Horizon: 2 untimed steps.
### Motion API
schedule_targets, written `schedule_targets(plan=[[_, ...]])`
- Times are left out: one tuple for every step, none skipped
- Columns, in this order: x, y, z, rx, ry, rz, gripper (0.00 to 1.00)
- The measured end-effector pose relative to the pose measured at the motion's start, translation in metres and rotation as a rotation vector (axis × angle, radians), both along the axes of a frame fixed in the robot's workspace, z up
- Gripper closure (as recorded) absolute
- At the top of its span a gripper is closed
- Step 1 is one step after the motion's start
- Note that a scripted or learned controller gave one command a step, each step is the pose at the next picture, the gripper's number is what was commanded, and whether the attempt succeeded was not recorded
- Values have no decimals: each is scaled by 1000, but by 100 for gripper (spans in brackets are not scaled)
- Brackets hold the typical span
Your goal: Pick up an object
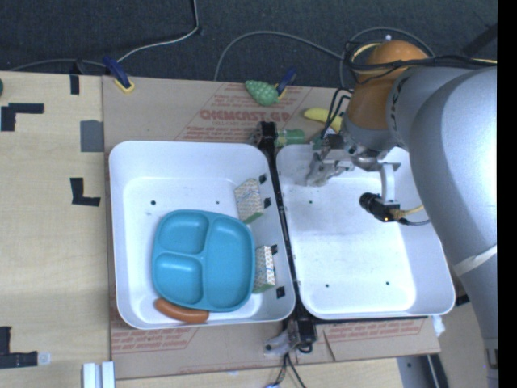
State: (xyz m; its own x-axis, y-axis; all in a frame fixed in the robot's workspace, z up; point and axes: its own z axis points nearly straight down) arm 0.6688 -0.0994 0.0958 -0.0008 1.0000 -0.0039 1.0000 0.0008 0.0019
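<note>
My gripper (321, 166) hangs over the far left corner of the right bin (363, 297), close to the wall between the two bins. In the left bin (133, 217) lies a blue divided plate (202, 259). An orange sausage-shaped piece (182, 311) rests against the plate's near edge. A pale speckled block (250, 194) lies by the plate's far right corner, and another speckled block (265, 267) is wedged between the plate and the bin's right wall. The arm's grey body and orange band (380, 95) cover the far right part of the right bin.
Behind the bins on the brown board lie a green lumpy thing (262, 92), a yellow piece (320, 115) and a small green item (292, 137) near the divider. Cables run across the dark floor at the back. A black cable plug (380, 206) hangs over the right bin.
</note>
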Motion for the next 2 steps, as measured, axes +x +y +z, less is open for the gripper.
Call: schedule_targets(plan=[[-92, -2, -8, 5, 5, -1, 100], [-118, 56, 89, 5, 1, 1, 100]])
